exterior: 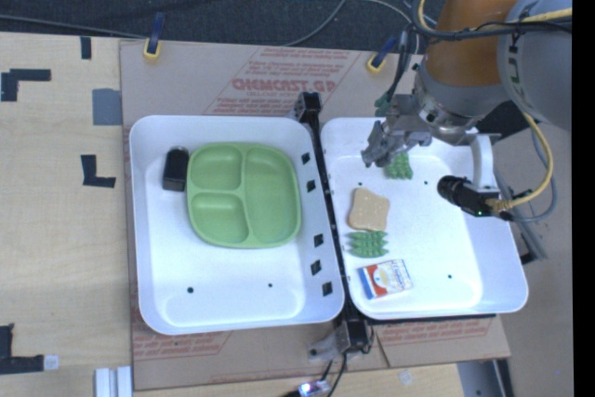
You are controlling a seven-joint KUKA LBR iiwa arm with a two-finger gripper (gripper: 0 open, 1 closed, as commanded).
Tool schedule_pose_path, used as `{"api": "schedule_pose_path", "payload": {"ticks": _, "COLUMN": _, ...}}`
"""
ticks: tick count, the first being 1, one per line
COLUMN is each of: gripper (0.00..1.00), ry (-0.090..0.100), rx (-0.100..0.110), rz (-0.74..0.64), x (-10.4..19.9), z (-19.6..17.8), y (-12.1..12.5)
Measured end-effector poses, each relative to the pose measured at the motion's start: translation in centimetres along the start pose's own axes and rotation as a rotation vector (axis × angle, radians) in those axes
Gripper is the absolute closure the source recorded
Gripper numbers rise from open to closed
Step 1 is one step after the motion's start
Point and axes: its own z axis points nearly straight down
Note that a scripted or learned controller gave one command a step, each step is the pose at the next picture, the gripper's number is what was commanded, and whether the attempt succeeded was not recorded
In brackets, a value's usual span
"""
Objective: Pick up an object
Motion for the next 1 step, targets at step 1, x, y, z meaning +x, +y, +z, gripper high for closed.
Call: {"api": "schedule_pose_path", "payload": {"ticks": 1, "gripper": 1.00, "ry": 0.000, "rx": 0.001, "rz": 0.000, "x": 5.10, "z": 1.93, "y": -2.14}}
